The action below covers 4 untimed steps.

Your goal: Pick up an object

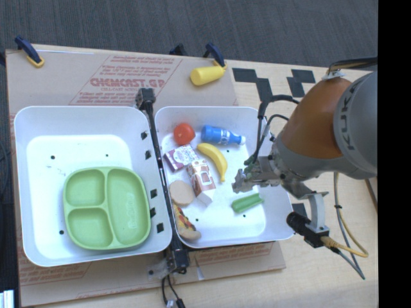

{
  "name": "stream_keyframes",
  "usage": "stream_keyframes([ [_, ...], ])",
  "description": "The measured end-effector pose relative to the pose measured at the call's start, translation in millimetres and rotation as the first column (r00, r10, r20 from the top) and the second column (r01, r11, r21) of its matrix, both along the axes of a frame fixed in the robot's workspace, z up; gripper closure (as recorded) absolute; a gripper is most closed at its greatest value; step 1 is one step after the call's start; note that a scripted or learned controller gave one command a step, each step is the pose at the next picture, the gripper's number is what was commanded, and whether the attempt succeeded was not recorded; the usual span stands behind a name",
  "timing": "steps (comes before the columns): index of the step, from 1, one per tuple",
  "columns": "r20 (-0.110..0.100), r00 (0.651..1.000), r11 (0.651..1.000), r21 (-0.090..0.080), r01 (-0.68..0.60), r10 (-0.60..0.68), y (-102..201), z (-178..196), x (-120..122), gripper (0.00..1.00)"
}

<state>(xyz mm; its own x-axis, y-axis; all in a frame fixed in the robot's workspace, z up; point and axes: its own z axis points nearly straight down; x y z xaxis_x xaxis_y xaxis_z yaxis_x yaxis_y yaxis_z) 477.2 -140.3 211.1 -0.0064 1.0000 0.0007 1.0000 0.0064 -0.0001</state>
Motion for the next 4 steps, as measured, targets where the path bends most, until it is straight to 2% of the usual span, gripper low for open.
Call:
stream_keyframes([
  [1,0.001,1.0,1.0,-0.002,0.002,-0.002,-60,43,58,1.0],
  [2,-0.005,1.0,1.0,0.001,0.0,0.0,-49,-74,68,1.0],
  [3,-0.004,1.0,1.0,0.0,0.0,0.0,-49,-73,68,0.0],
  [4,-0.001,1.0,1.0,0.0,0.002,-0.002,-39,-105,41,0.0],
])
